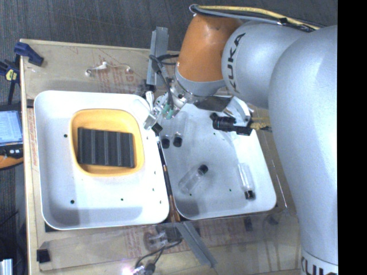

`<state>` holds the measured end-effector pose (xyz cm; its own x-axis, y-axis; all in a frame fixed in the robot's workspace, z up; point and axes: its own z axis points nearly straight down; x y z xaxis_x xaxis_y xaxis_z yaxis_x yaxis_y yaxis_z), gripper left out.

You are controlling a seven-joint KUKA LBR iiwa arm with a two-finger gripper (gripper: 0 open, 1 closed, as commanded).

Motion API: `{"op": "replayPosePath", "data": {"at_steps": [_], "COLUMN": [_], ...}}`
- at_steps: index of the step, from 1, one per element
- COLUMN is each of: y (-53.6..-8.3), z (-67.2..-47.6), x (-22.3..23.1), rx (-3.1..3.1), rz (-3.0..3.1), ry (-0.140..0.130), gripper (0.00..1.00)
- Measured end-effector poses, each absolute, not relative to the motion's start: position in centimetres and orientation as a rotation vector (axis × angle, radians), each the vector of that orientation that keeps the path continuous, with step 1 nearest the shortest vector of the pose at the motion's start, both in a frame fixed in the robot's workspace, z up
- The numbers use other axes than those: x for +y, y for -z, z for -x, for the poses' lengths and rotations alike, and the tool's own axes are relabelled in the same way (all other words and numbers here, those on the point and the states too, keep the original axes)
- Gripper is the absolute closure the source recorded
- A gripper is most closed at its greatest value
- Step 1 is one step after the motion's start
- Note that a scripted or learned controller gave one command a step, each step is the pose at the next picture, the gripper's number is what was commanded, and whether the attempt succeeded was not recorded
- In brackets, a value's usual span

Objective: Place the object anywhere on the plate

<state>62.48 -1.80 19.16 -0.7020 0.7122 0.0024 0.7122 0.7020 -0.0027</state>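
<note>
Claw (168,140) sits low at the top-left corner of the right bin (261,202), beside the wall shared with the left bin (51,208). Two dark fingertips (177,140) apart — open, nothing between them. Two clear vials (193,177) lie on the right bin floor, another (246,180) toward its right side. Yellow plate (106,118) with dark ribbed insert sits in left bin.

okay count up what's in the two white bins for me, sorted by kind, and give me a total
Yellow plate with a dark ridged insert, left bin: 1
Clear vials with black caps, right bin: 2, one near the middle, one toward the right wall
Small black caps near the gripper: 2, one beside the other
Total: 5
</note>
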Motion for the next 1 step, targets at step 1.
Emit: {"op": "replayPosePath", "data": {"at_steps": [1], "y": [-19.17], "z": [-62.49], "x": [-1.84], "rx": [-2.895], "rz": [1.212], "ry": [-0.003], "gripper": [0.0]}}
